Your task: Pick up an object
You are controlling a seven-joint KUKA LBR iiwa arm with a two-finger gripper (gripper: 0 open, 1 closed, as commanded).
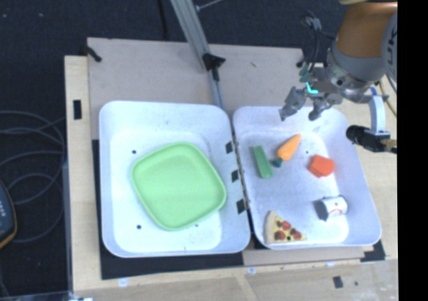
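My gripper (302,110) hangs open above the far edge of the right bin (354,229), its two fingers spread with nothing between them. Just below it lies an orange carrot (289,146), tilted, with a small teal piece (275,162) at its lower end. To the carrot's left is a green block (261,160). An orange-red block (321,166) sits to the right of the carrot. Near the bin's front lie a pizza slice toy (281,228) and a small white and dark object (332,207).
The left bin (114,126) holds a light green square plate (178,185). A grey metal pole (189,15) slants in from the top to the gap between the bins. A black fitting (364,136) sticks out at the right bin's right edge.
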